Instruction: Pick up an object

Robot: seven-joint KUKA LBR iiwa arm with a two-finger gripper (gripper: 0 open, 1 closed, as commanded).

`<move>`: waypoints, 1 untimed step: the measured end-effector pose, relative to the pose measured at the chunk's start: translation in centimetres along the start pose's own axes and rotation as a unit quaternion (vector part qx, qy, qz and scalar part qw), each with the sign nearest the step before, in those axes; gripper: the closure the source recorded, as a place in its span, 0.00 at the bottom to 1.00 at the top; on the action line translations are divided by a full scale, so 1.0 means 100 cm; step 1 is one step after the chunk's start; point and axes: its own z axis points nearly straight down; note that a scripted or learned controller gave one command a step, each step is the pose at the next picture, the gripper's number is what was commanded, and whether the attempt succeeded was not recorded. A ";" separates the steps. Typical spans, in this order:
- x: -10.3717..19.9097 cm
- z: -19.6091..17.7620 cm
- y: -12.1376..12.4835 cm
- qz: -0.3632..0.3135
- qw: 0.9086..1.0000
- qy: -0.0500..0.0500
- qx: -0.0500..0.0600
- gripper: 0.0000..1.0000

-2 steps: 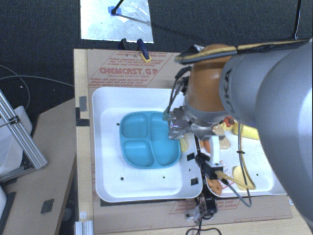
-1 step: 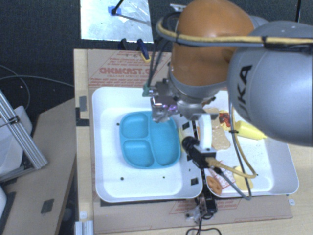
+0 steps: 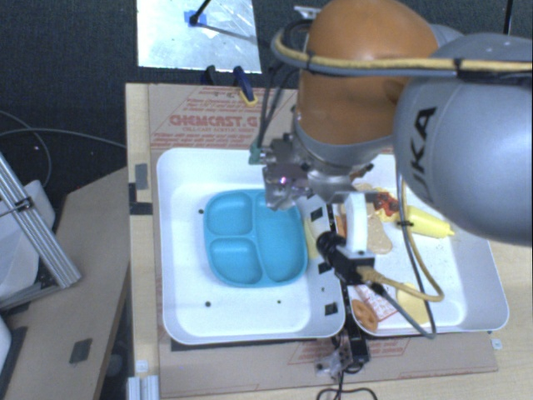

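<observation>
A blue three-compartment plate [image 3: 252,238] lies flat in the left white bin [image 3: 187,223]. My gripper [image 3: 283,192] hangs over the plate's far right corner, just above its rim, under the big orange wrist band. The gripper's metal body hides its fingertips. The right bin [image 3: 466,294] holds several small items: a yellow banana-like piece [image 3: 427,222], a tan flat piece [image 3: 380,238], an orange-red piece [image 3: 384,199] and a red-and-white packet [image 3: 372,309] near the front edge. Much of that bin is hidden behind the arm.
The grey arm fills the upper right and covers most of the right bin. Cables run down over the divider [image 3: 321,257] between the bins to the front edge. Cardboard [image 3: 208,119] lies under the bins; a shiny sheet [image 3: 196,23] sits behind.
</observation>
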 end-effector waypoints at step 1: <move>-0.022 0.070 0.060 0.007 1.000 -0.002 0.003 1.00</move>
